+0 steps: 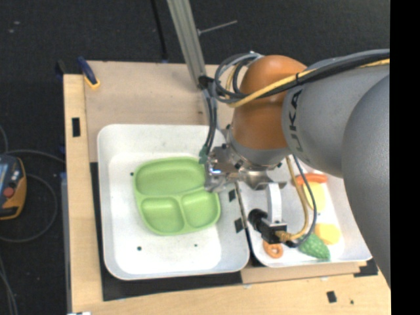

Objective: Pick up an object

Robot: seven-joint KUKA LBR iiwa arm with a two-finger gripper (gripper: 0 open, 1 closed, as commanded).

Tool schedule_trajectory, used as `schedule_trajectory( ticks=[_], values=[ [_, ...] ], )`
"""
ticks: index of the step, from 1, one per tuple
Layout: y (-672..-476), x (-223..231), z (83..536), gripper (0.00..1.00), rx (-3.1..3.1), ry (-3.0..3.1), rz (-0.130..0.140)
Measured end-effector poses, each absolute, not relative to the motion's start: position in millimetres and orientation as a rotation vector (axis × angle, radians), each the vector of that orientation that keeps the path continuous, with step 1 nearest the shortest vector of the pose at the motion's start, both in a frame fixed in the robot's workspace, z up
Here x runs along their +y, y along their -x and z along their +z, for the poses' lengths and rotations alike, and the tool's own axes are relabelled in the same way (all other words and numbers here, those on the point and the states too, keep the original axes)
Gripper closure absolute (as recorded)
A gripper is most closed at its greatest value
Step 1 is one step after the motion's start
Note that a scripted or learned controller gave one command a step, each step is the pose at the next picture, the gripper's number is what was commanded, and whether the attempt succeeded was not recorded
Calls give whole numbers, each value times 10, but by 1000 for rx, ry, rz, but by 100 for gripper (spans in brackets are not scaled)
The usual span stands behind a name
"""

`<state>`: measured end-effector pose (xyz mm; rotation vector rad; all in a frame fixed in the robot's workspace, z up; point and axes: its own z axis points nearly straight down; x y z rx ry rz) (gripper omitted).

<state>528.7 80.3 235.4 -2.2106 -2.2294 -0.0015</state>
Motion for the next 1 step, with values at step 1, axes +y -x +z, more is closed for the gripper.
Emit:
schedule_trajectory(
  ticks=[1],
  values=[
    [-5293, 771, 2357, 0, -2224, 2218, -1]
  ],
)
